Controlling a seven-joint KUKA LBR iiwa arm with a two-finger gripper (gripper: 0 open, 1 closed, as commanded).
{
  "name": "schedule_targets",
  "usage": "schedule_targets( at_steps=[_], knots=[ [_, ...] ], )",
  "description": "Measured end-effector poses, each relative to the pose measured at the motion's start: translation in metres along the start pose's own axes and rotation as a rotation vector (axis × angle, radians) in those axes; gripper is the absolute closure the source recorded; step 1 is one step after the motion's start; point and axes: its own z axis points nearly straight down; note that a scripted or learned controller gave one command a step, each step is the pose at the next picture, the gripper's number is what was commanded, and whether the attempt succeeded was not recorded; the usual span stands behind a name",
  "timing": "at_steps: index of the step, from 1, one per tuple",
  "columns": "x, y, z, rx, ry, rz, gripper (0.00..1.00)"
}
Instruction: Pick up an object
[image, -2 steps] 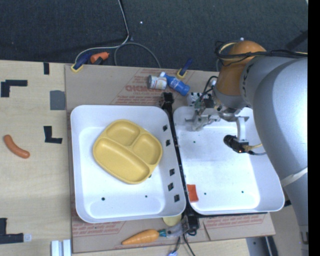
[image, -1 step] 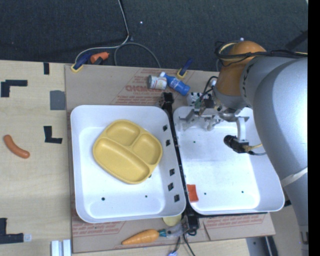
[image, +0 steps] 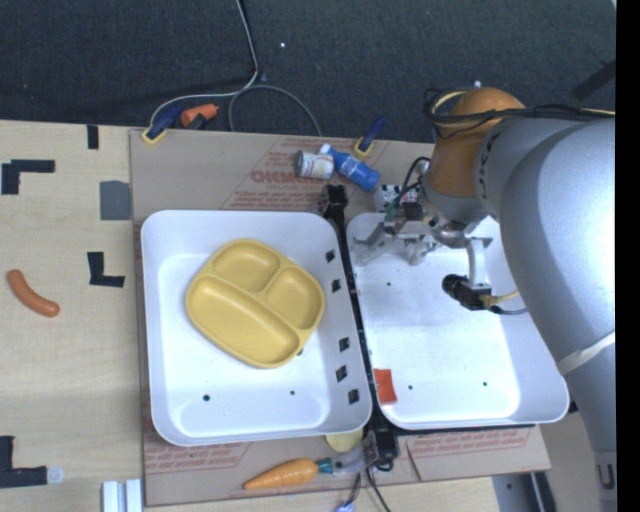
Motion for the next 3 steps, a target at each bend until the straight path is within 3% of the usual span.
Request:
schedule_targets(
  at_steps=[1,2,3],
  knots=[
    [-0.004,-0.01,-0.001,-0.003,0.0,-0.001,0.0],
    [0.004,-0.038,-0.002,-0.004,-0.001,0.001,0.0],
    [-0.001,-0.009,-0.001,-0.002,0.003,-0.002,0.0]
  ],
)
